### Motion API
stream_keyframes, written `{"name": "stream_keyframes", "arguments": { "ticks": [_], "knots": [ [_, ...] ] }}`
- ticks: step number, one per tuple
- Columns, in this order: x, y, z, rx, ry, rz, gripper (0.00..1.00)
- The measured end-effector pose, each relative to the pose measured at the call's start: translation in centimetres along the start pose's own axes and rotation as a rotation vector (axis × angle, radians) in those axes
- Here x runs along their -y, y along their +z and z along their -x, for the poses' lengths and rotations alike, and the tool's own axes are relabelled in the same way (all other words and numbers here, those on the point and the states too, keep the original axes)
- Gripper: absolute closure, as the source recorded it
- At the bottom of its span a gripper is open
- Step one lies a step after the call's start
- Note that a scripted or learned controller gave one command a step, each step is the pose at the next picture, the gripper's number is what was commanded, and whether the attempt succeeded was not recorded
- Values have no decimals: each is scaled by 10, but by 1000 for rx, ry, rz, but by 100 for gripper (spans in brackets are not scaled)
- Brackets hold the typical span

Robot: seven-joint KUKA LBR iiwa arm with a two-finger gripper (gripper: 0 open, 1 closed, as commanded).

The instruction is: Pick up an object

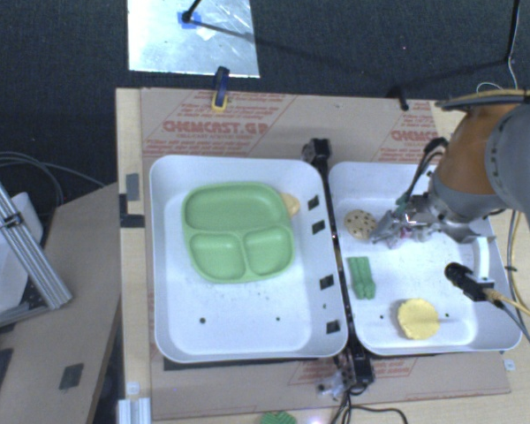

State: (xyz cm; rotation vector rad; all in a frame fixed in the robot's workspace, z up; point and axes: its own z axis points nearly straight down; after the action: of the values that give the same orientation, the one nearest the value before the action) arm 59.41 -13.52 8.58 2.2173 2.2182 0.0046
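In the right bin lie a round brown cookie, a green block and a yellow round piece. My gripper hangs low over the right bin's upper middle, just right of the cookie and above the green block. Nothing shows between its fingers. The left bin holds a green divided plate, and a small yellow piece peeks out at the plate's upper right edge.
A black divider strip runs between the two bins. The arm covers the right bin's upper right part. Cardboard lies under both bins, with a metal sheet beyond it.
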Motion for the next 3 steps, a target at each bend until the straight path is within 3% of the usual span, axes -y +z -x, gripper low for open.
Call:
{"name": "stream_keyframes", "arguments": {
  "ticks": [1, 2, 3],
  "knots": [
    [-21, 1, 0, -2, -5, -1, 0],
    [-78, 0, -2, 0, -7, 3, 0],
    [-65, 0, 56, 3, 2, -2, 0]
  ]
}}
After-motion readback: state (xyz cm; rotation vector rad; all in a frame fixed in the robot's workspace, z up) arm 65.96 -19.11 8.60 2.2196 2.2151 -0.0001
